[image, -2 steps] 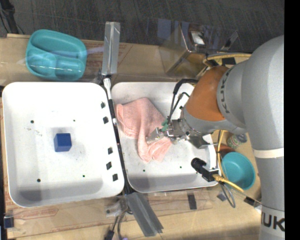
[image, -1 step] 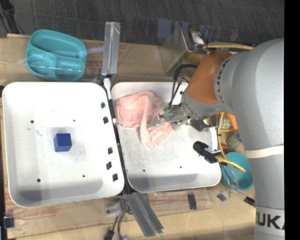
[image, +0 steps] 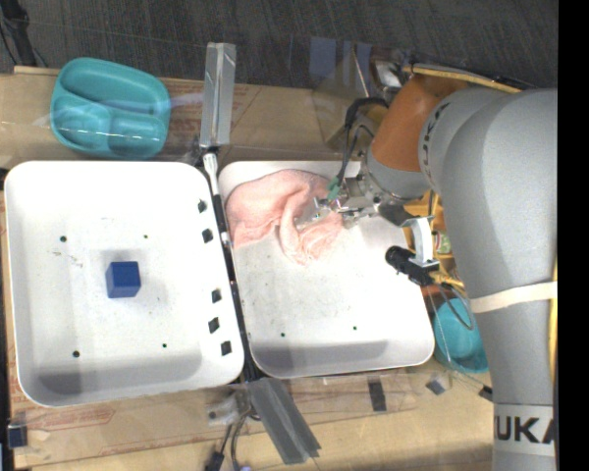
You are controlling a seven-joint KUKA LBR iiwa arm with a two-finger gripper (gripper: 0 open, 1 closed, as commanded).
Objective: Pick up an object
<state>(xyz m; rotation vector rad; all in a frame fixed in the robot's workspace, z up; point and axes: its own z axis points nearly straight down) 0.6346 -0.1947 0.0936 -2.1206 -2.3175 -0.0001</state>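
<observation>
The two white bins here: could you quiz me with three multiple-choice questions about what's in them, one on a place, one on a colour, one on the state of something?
1. Where is the blue block?
A. Left bin
B. Right bin
C. On the bench

2. What colour is the cloth?
A. Green
B. Pink
C. Black

3. How does the cloth lie?
A. Folded square
B. Crumpled
C. Rolled tight

Answers: 1 A, it sits on the floor of the left bin. 2 B, pale pink against the right bin. 3 B, it is bunched in loose folds beside the hand.
</observation>
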